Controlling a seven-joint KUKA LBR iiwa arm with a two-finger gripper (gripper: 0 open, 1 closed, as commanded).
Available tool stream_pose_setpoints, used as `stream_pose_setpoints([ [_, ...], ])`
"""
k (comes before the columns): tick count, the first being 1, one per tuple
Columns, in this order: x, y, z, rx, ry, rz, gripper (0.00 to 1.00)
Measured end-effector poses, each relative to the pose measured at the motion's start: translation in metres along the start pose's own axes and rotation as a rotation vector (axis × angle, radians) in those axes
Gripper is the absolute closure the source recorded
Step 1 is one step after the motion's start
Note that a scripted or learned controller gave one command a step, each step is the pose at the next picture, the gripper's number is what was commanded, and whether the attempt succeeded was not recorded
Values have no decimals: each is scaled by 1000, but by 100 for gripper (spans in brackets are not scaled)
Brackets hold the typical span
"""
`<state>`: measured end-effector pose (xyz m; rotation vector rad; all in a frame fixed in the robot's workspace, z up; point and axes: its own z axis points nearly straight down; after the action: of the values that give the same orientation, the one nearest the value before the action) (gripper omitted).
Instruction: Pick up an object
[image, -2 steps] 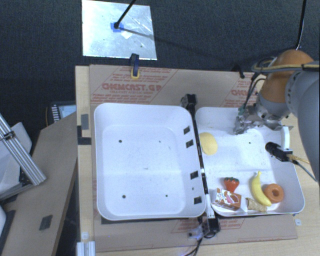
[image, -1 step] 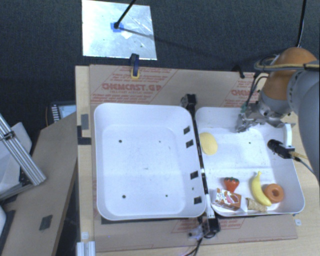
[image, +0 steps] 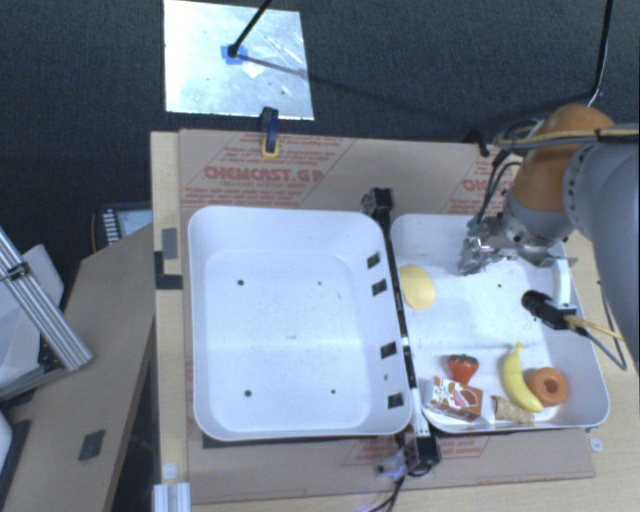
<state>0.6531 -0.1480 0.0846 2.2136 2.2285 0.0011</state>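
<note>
While every item lies loose on the floor of the bin on the view's right (image: 445, 228), the pick-up looks not yet done. The yellow lemon (image: 418, 288) rests by the bin's inner wall, nearest to the claw but apart from it. The strawberry (image: 462, 367), banana (image: 514, 378), orange ring (image: 548, 385) and snack packet (image: 455, 400) cluster along the near edge, well apart from the claw.

The claw (image: 478, 252) hangs low over the far part of the same bin, above bare white floor, with no item seen at its tip. Whether it is wide or narrow I cannot tell. By my judgement the whole grasp is left to do: reaching an item, closing on it and lifting it. The other bin (image: 290, 330) lies beside it on the surface (image: 330, 160).
</note>
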Motion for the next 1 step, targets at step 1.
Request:
stream_pose_setpoints([
  [1,-43,-13,-1,-1,-2,8,100],
])
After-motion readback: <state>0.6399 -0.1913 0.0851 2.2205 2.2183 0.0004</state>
